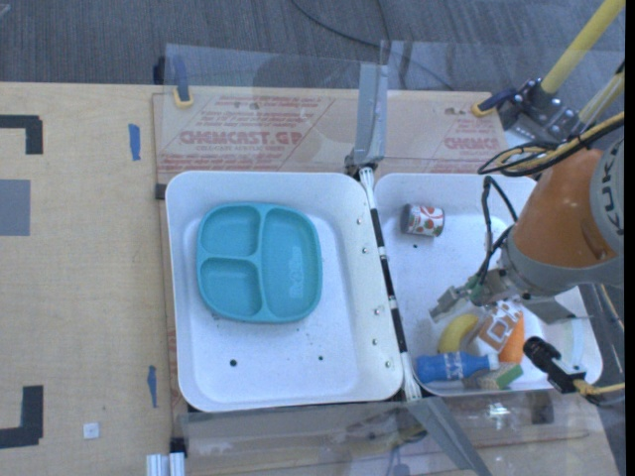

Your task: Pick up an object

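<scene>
Your gripper [462, 298] sits low in the right bin [437, 256], just above the banana [457, 333]. A bottle [454, 368] lies below that; a can [424, 220] lies well apart, up the bin. A teal plate [260, 263] occupies the left bin [268, 385].

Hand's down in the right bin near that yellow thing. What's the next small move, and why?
Probably a short descent onto the yellow object, then close. The hand sits just above its upper end in the right bin, and I cannot see anything between its fingers. The orange item and blue bottle crowd close beside it, so keep the move small to avoid nudging them.
</scene>
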`<action>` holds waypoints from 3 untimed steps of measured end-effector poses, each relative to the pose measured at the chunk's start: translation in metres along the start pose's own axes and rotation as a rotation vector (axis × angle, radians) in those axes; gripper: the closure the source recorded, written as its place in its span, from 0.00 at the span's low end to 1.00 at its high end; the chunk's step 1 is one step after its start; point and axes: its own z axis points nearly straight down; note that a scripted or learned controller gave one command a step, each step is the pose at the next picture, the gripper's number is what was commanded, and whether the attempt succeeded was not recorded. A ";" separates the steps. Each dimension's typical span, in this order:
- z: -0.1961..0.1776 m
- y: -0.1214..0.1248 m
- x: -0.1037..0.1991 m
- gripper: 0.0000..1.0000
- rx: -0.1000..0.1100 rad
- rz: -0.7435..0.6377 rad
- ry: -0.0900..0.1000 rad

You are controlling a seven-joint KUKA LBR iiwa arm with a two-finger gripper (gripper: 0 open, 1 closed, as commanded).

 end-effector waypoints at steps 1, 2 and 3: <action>0.010 -0.026 0.014 0.00 0.001 0.010 -0.002; 0.000 -0.025 0.013 1.00 -0.001 0.014 -0.002; -0.112 0.017 0.012 1.00 0.013 0.366 -0.001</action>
